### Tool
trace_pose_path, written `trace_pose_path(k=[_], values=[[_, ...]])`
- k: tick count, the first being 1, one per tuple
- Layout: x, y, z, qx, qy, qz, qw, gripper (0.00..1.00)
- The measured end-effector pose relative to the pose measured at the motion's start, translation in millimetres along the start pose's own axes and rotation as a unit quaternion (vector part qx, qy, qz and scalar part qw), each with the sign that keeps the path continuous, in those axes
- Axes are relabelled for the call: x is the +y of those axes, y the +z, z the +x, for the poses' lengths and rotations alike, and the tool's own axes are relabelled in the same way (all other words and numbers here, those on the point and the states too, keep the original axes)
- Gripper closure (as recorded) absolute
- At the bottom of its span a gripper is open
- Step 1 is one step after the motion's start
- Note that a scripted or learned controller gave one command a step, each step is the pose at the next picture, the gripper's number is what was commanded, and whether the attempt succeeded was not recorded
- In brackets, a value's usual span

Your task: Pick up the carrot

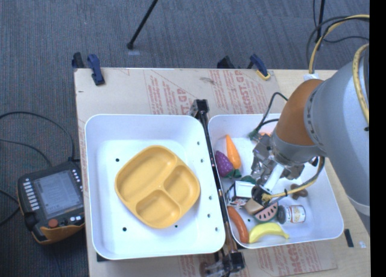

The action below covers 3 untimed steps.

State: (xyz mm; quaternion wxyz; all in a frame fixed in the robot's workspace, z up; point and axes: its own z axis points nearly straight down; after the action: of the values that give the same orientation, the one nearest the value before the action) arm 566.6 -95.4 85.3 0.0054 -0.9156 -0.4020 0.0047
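Carrot (232, 151) lay in the right bin (333, 212), near its left wall, just beside the purple grapes (223, 163). My claw (260, 192) hung lower in that bin, over the watermelon slice (266, 212) and nearby clutter; I could not tell how its jaws stood. Open floor lay right of the carrot, probably favouring approach from that side.

Divided plate (157, 186) in left bin (99, 149); carrot (232, 151), banana (269, 232) in right bin (329, 218).
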Motion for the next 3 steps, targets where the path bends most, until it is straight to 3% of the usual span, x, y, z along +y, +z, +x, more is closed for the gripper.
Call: trace_pose_path(k=[1,2,3], values=[[-111,-99,-17,0.001,0.239,0.000,0.9711,1.00],[-138,-135,12,0.000,0.290,-0.001,0.9571,1.00],[-187,-134,65,0.000,0.297,-0.001,0.9547,1.00]])
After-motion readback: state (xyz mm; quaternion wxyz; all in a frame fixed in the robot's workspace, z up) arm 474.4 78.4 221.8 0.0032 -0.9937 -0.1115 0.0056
